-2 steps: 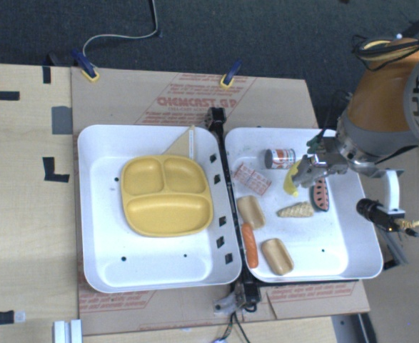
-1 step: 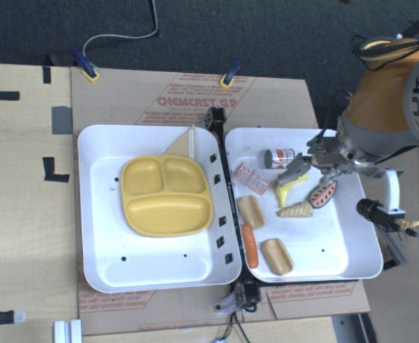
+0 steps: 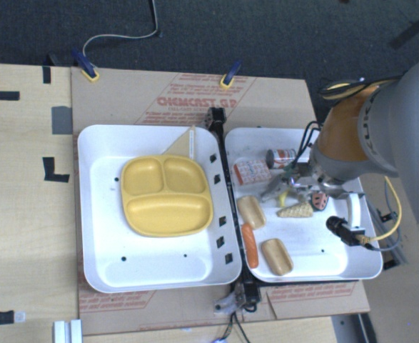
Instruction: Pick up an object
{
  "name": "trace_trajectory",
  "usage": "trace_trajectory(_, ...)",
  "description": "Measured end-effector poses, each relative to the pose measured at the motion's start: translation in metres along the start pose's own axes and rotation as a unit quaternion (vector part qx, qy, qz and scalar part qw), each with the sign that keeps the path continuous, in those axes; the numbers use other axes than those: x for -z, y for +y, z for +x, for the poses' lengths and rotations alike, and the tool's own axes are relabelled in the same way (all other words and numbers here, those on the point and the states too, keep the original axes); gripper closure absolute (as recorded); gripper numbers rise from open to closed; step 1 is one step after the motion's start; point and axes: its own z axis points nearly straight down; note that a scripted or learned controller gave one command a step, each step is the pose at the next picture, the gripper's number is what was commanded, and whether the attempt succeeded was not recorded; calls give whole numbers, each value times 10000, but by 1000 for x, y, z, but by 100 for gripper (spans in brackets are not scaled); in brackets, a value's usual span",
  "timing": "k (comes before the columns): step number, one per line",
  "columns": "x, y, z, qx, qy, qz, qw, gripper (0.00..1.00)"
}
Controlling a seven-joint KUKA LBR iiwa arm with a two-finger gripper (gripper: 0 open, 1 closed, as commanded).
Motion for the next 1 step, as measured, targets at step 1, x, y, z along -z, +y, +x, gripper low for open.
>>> trace_trajectory(1, 9, 0, -1, -1, -5, 6, 10000, 100)
